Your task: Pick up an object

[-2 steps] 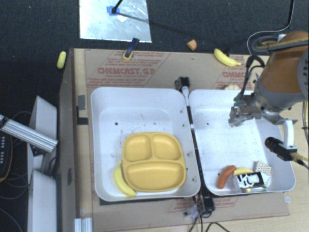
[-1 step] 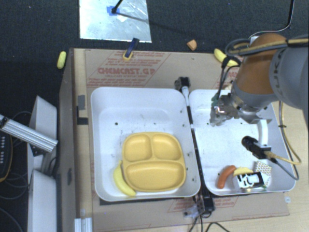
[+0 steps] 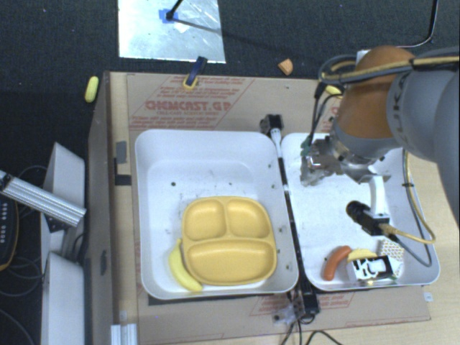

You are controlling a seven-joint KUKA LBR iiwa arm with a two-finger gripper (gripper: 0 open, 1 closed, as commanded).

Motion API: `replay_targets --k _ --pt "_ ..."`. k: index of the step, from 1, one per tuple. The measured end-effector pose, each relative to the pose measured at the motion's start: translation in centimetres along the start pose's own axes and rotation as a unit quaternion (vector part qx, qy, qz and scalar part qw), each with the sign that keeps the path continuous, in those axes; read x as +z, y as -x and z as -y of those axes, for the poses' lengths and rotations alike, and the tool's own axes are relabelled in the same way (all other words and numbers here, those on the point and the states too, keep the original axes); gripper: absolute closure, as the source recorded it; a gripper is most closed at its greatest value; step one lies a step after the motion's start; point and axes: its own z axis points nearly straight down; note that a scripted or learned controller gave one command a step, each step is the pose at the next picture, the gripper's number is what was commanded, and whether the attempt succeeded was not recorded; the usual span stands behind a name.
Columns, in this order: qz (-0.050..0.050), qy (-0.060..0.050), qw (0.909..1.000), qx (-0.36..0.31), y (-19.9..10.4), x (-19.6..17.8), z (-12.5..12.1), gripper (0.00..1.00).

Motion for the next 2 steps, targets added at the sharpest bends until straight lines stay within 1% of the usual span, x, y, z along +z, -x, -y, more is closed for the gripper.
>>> replay_targets --k 1,2 --pt "0.001 0.000 1.0000 0.002 2.3 0.7 -3.7 1.00" --pt "0.001 0.000 1.0000 0.002 6.1 -2.6 0.7 1.00"
